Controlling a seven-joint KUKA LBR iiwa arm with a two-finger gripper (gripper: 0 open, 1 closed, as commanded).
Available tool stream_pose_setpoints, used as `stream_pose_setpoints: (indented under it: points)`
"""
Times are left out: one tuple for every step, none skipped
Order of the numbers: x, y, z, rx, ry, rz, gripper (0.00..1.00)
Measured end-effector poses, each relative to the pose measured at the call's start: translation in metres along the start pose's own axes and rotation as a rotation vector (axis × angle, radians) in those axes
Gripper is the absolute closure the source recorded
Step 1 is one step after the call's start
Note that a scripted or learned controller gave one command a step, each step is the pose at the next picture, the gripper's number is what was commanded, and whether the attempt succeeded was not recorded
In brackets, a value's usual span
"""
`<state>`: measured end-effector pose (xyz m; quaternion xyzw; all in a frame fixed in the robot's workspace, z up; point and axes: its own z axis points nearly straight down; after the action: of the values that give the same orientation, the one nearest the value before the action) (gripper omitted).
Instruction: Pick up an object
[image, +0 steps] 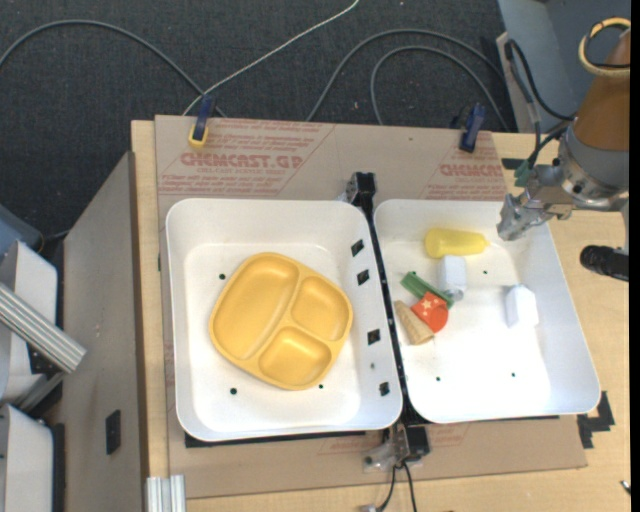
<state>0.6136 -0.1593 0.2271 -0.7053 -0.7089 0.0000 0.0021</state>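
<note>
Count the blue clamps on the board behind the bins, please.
2. One blue clamp grips the board's back edge above the left bin; the other is above the right bin. None seems hidden.

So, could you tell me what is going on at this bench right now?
The grey robot arm's gripper hangs over the upper right corner of the right white bin, holding nothing visible. Nearby lie a yellow oblong object, a small white block and a red and green toy. The left white bin holds a yellow divided plate.
</note>
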Motion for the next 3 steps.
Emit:
stream_pose_setpoints:
  points:
    - [0.046,-0.002,-0.002,-0.001,-0.001,0.001,1.00]
    - [0.099,-0.019,-0.011,0.000,0.000,0.000,1.00]
    - [0.143,-0.033,-0.015,0.000,-0.001,0.000,1.00]
